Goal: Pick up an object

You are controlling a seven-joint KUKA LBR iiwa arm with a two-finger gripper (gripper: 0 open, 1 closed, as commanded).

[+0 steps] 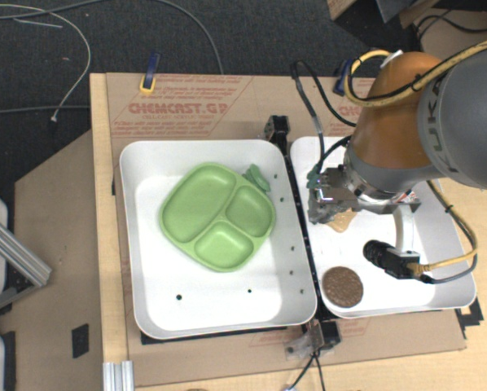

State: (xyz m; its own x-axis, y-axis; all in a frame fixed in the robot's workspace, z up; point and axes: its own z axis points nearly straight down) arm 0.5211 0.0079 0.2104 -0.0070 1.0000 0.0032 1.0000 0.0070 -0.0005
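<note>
Dark carpet with loose cables surrounds a cardboard-topped table (186, 104) bearing two white bins. The left bin (146, 300) holds a green divided plate (217, 216), lying flat near its centre. The pincer (329, 210) hangs low in the right bin (447, 296) over a tan object (340, 221), presumably the pick target; jaw state cannot be determined. A brown disc (342, 287) lies near the front wall.
</note>
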